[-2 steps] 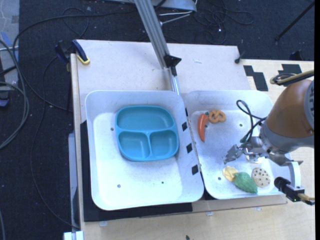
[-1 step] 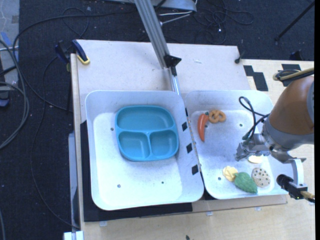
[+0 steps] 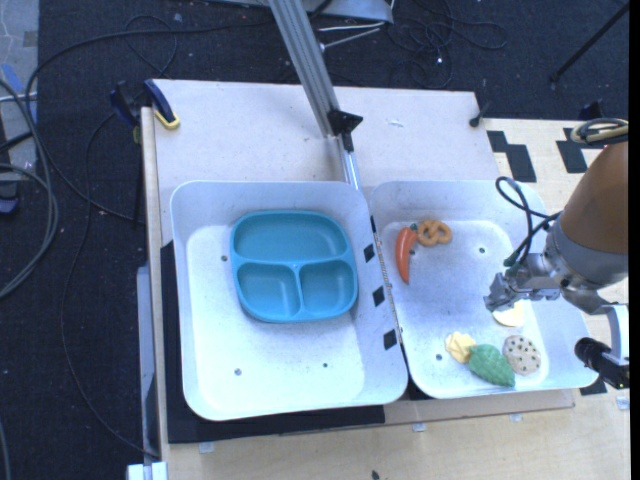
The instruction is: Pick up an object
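Overhead slanted view of a bench [image 3: 260, 128] bearing two shallow white bins side by side. The arm [image 3: 600, 218], grey with an orange band, reaches in from the right, and its claw [image 3: 503, 301] hangs low over the right bin [image 3: 440, 298], near that bin's right side. Whether the claw is apart, together or clamped on anything cannot be told — its tip is too small and dark against the bin floor.

Candidate objects, placed relative to the claw:
- a pale yellow slice [image 3: 511, 315] just below the claw and partly hidden by it; contact cannot be judged;
- a speckled cookie [image 3: 521, 353] a little further toward the bin's near edge;
- a green leaf-shaped piece [image 3: 490, 364] beside the cookie, to the claw's lower left, touching a small yellow piece [image 3: 459, 345];
- an orange-red carrot [image 3: 404, 253] and a pretzel [image 3: 434, 232] well apart from the claw, toward the bin's upper left.

Far to the claw's left, the left bin [image 3: 200, 368] holds a blue divided tray [image 3: 295, 265] with three compartments.
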`<state>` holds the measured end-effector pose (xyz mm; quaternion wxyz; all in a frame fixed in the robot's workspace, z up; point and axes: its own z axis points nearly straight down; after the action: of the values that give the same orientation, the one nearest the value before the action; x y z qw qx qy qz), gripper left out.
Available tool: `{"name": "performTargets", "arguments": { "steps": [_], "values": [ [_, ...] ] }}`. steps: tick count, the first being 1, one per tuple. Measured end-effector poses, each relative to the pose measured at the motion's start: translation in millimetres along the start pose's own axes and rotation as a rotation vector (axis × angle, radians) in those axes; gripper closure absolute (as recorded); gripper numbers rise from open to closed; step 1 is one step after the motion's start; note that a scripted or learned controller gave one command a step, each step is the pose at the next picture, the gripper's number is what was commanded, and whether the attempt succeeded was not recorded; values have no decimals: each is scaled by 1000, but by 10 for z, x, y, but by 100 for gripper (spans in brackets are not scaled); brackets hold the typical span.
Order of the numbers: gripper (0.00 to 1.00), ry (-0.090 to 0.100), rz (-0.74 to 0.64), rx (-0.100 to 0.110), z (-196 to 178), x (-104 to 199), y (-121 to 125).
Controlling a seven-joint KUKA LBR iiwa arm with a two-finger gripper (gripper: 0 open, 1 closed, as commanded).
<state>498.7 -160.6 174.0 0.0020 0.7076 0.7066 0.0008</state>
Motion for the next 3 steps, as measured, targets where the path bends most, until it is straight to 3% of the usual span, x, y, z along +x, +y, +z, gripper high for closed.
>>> {"name": "performTargets", "arguments": {
  "steps": [2, 3],
  "values": [
    [100, -1, -5, -3, -1016, 69, -28],
    [100, 2, -9, 1, -1061, 559, 176]
  ]
}}
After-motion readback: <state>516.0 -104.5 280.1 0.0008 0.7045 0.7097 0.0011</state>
